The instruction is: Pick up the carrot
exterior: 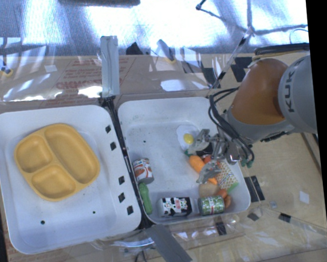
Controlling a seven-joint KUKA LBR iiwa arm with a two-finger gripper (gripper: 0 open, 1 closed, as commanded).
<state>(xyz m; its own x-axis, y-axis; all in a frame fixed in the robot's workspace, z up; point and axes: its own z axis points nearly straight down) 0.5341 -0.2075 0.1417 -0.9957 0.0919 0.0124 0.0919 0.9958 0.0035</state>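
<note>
One carrot (196, 163) beside the hand (211, 157)

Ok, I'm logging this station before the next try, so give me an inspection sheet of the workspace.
Surface: two white bins side by side, left bin and right bin.
Job's things: carrot in the right bin, beside the gripper.
Clutter: yellow tray in the left bin; in the right bin a can, a green item, a cow-print carton, a green can, a fried egg.
Grippers: gripper low over the right bin's right side; grip state unclear.
Cables: black cables looped at the wrist.
Surroundings: cardboard behind the bins.
</note>
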